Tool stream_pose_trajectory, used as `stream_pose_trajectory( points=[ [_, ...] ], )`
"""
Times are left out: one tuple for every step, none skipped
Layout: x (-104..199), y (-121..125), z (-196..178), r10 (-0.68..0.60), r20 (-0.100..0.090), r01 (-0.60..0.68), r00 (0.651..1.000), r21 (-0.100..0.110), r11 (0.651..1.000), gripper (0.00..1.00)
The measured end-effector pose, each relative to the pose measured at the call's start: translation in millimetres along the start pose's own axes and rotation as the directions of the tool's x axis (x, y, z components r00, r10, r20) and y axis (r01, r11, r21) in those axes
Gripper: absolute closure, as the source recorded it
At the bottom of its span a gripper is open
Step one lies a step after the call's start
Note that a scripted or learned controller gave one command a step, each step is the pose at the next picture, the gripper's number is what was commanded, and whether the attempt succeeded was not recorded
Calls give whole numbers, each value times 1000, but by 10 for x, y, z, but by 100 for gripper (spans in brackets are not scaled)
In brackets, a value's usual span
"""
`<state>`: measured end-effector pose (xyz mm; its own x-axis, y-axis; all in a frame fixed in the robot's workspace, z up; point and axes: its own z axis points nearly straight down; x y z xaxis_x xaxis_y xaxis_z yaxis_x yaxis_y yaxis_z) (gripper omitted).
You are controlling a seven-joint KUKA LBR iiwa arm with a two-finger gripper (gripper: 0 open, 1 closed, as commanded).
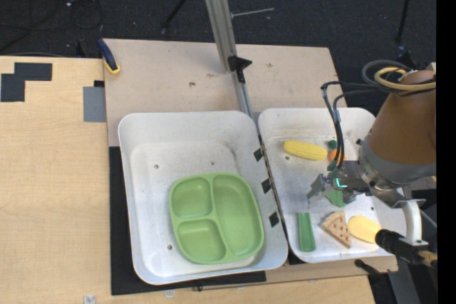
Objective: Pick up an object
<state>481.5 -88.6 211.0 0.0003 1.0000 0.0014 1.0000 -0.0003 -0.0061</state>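
The right bin (281,126) holds a yellow corn cob (305,150) near its back, a green stick-shaped piece (306,231) at its front, a tan wedge like a pizza slice (337,228) and a yellow lemon-like piece (363,228) at the front right. My gripper (329,189) hangs low over the middle of this bin, just in front of the corn cob and behind the wedge. Its dark fingers point left and down, with a green part glowing behind them. Nothing shows between the fingers.
The left bin (142,139) carries a green three-compartment tray (214,217). A metal post (217,18) rises behind the bins. The arm's orange and grey bulk (406,132) covers the right bin's right side. A blue-and-yellow tool (109,57) lies at the board's back left.
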Motion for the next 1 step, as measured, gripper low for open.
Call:
stream_pose_trajectory(
  points=[
    [-1, 3, -4, 0, 0, 0, 1000, -1, 1000, 0]
  ],
)
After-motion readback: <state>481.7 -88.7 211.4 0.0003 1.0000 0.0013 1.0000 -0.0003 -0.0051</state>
